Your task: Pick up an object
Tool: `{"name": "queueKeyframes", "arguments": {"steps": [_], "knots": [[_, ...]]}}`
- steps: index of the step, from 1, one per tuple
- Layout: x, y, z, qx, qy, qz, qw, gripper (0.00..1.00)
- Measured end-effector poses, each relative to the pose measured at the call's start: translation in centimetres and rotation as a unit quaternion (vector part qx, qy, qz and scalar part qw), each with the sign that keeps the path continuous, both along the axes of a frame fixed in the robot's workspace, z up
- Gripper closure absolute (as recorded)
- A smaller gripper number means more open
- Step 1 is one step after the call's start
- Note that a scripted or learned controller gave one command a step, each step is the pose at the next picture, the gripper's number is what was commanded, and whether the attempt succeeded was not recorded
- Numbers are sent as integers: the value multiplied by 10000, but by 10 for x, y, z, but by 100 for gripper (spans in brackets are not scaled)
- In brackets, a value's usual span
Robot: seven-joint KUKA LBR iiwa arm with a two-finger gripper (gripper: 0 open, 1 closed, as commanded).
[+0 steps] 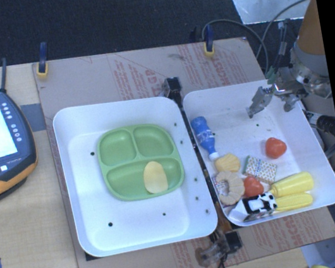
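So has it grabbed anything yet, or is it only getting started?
Nothing looks grabbed yet. The claw sits over the bare upper part of the right bin, with nothing between its fingers. The toys are heaped lower in that bin, like the red ball and blue bottle. Picking a toy, closing on it and lifting are all left.

Green plate (119, 182), pale yellow piece (154, 177), blue bottle (203, 133), red ball (275, 147), white bins (79, 178).
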State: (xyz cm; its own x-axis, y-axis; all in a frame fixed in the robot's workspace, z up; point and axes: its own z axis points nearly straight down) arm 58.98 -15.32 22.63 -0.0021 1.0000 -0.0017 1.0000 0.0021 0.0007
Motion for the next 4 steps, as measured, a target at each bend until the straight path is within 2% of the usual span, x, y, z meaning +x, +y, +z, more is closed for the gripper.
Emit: {"name": "queueKeyframes", "arguments": {"steps": [1, 2, 3, 4], "knots": [[-15, -39, -17, 7, 22, 4, 10000, 0], [-38, -50, -135, 7, 23, 12, 10000, 0], [-38, -51, -124, 4, 26, 17, 10000, 100], [49, 30, -134, 11, 14, 18, 10000, 100]]}}
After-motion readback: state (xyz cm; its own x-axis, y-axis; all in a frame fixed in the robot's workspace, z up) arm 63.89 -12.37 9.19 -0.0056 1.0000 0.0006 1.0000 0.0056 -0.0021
